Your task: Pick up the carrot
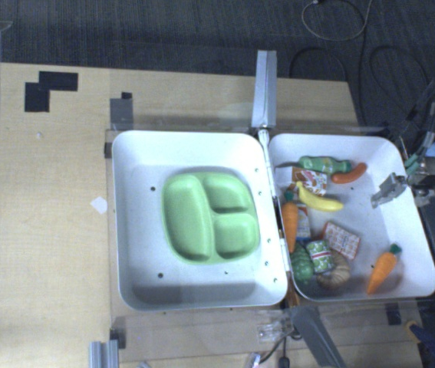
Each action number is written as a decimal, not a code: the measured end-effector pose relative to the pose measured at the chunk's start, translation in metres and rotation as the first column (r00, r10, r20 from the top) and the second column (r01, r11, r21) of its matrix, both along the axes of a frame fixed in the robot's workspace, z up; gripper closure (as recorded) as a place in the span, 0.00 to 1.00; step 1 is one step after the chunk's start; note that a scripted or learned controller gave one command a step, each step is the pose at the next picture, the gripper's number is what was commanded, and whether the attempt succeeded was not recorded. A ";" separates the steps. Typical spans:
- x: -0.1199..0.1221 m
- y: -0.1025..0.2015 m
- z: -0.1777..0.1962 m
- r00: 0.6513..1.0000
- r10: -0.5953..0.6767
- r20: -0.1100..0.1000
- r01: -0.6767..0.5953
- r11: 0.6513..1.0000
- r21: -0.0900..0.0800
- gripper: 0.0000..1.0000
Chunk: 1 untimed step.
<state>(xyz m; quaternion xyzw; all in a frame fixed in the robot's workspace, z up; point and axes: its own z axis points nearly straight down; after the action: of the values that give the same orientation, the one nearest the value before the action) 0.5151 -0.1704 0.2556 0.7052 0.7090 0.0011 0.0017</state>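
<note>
An orange carrot point(381, 271) with a green top lies tilted in the front right corner of the right bin point(413, 228). My gripper point(390, 188) reaches in over the bin's right wall and hangs above the bin floor, well behind the carrot and apart from it. Nothing shows between the gripper and the carrot but bare white floor.
The right bin also holds a green bottle point(324, 164), a red sausage point(348, 174), a banana point(319, 199), a second orange piece point(289, 227) by the left wall and small boxes point(341, 241). In the left bin point(136, 205) lies a green divided plate point(209, 215).
</note>
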 end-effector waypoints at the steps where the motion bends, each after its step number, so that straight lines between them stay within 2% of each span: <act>1: -0.015 -0.026 -0.140 0.994 0.112 0.001 -0.112 0.994 -0.001 0.00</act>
<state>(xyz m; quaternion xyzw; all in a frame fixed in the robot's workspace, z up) 0.4998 -0.1962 0.1153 0.6641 0.7476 0.0012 0.0021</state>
